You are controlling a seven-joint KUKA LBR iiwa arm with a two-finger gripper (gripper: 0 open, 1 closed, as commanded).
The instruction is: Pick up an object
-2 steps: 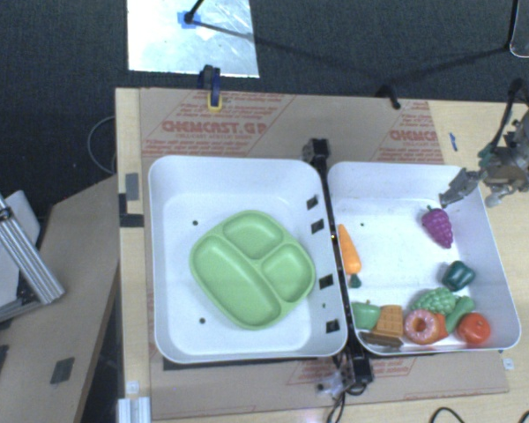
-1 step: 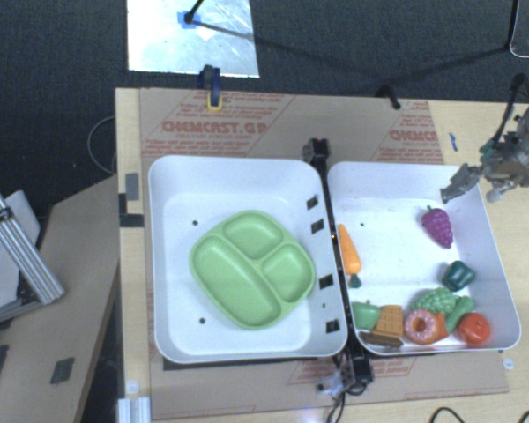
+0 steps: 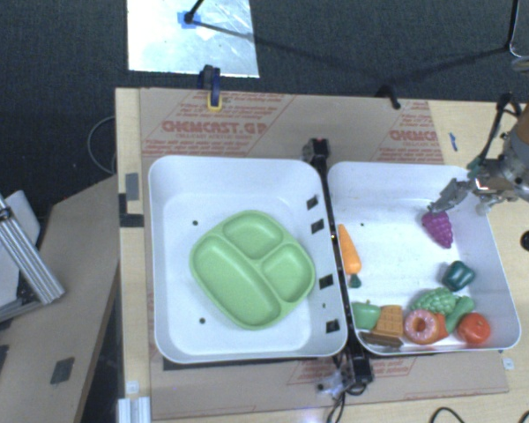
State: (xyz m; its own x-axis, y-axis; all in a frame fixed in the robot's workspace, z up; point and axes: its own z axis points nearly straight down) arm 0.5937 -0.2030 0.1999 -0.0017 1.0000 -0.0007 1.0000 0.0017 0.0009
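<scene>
You have two white bins on the table [image 3: 247, 113]. The left bin [image 3: 172, 236] holds one green divided plate [image 3: 251, 269]. In the right bin [image 3: 388, 192] you can count one purple grape bunch [image 3: 438, 227], one carrot [image 3: 349, 252], one doughnut [image 3: 420, 326], one tomato [image 3: 474, 328] and several green pieces. The gripper [image 3: 443, 201] hangs just above the grapes; you cannot tell how its fingers stand.

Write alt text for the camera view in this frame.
The gripper hovers just above purple toy grapes in the right bin, where toy foods cluster along the near edge and a carrot lies by the left wall. The left bin holds a green divided plate.
</scene>
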